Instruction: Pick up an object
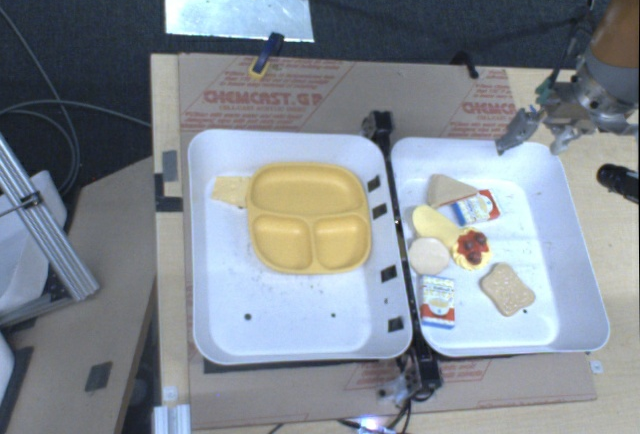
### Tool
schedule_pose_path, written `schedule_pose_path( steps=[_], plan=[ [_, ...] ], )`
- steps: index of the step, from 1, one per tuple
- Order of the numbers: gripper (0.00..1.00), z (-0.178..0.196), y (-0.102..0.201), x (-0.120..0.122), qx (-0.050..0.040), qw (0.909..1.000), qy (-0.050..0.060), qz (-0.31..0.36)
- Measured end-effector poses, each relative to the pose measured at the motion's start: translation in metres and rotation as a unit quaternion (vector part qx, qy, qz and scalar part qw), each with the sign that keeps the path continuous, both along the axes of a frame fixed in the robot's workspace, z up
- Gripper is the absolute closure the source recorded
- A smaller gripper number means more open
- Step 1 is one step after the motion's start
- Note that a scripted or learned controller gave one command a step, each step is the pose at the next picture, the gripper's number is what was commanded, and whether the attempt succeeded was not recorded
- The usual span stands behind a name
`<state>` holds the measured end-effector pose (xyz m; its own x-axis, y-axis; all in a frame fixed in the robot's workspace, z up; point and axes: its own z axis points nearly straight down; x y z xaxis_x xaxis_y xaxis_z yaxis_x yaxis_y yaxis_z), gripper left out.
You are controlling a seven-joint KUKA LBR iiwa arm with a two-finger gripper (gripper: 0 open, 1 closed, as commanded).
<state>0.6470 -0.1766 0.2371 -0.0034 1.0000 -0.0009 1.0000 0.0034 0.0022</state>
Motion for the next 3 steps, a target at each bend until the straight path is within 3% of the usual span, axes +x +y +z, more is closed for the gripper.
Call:
schedule_pose_path(
  steps=[1,2,3],
  plan=[
    [0.0,-0.13,0.08,-0.014,0.003,1.0,0.006,0.004],
    [0.0,-0.153,0.078,0.019,0.0006,1.0,-0.001,0.001],
    [1.0,-0.141,0.078,0.019,0.0003,1.0,-0.002,0.002]
  ],
)
